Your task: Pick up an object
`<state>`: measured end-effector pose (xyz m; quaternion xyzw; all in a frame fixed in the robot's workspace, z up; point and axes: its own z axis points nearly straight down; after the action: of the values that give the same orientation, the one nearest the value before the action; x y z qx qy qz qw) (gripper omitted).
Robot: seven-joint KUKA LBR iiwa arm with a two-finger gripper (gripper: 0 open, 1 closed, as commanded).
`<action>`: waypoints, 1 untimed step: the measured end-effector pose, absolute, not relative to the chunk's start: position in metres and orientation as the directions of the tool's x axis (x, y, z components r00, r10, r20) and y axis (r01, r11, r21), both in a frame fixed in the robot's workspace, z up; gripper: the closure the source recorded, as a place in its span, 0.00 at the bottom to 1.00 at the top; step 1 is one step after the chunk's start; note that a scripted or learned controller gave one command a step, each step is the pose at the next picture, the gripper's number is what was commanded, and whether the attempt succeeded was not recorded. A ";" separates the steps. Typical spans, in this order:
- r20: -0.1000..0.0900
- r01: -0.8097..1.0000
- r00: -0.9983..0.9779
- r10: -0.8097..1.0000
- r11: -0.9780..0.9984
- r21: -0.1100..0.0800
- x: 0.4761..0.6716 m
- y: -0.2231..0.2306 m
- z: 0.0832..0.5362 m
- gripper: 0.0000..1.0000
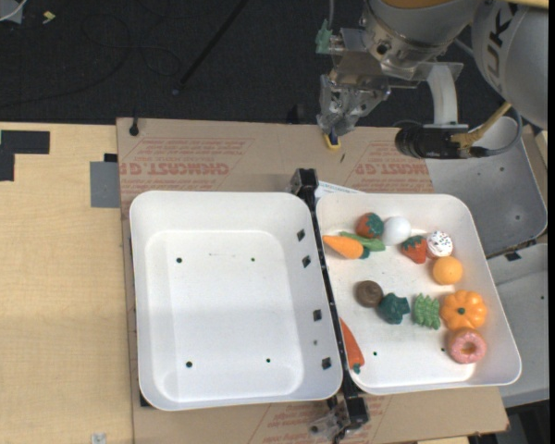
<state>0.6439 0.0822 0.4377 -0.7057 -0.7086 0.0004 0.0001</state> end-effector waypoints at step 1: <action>-0.001 1.000 0.000 1.000 0.000 0.000 0.644 0.067 0.467 1.00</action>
<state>0.6440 0.0672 0.4668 -0.7072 -0.7070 0.0003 0.0000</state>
